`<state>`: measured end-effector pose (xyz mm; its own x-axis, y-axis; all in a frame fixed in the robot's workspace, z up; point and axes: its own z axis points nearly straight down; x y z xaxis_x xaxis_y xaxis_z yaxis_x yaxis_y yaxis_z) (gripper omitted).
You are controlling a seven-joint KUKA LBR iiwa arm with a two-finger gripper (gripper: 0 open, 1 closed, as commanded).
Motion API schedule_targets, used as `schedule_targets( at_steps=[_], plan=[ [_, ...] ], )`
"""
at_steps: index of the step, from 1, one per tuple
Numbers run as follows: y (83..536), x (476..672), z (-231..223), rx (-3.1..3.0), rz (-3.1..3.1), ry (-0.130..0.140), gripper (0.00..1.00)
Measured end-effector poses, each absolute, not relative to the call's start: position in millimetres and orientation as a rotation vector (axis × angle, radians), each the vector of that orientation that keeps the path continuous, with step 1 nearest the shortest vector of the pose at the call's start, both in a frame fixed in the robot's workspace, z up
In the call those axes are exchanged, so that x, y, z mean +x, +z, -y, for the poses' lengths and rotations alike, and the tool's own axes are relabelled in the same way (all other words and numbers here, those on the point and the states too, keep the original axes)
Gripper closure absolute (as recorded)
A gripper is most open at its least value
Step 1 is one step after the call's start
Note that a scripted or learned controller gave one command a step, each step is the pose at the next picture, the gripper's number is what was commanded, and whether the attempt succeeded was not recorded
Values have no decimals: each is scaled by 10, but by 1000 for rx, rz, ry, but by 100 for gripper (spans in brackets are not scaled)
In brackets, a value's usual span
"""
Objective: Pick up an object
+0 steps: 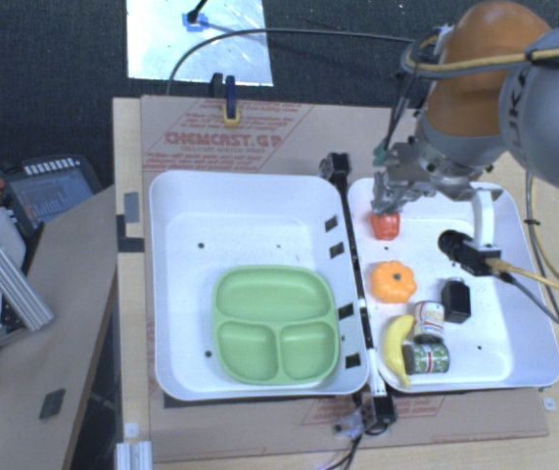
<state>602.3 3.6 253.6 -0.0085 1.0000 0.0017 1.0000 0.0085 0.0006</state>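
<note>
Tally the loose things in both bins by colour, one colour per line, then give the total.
Green: 2, the divided plate and the can
Orange: 1, the small pumpkin
Red: 1, the piece under the gripper
Yellow: 1, the banana
Black: 1, the small block
White: 1, the little jar
Total: 7

Small red object (386,225), upright, right bin's far-left corner, just beyond orange pumpkin (394,281)
</note>
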Motion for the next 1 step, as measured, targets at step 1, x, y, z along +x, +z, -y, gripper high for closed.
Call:
schedule_targets(
  at_steps=[1],
  plan=[
    [2551,5829,-542,-2210,2231,-2,100]
  ],
)
